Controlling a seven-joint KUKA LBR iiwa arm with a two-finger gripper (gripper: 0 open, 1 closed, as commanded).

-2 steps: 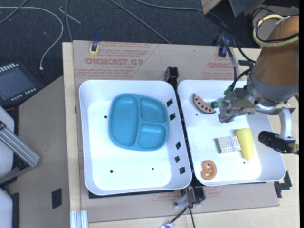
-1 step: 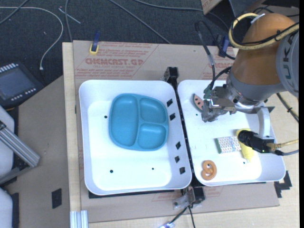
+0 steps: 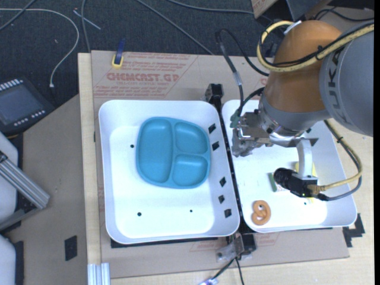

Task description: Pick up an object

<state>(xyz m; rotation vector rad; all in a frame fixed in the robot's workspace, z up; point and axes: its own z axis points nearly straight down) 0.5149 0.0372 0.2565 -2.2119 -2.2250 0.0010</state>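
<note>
We see a blue divided plate (image 3: pixel 173 152) in the left bin (image 3: pixel 119 218); the right bin (image 3: pixel 332 215) holds the gripper (image 3: pixel 243 140) and, below it, a pretzel (image 3: pixel 260 212). We cannot tell its grip.

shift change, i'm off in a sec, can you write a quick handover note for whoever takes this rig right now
Gripper: low over the near-left part of the right bin, by the divider; finger state unclear, nothing seen held.
Objects: small orange pretzel-like piece at the right bin's front edge; blue divided plate lying in the left bin.
Done: no pick visible yet.
Left: grasp an object and lift it. The orange piece is probably the closest candidate.
</note>
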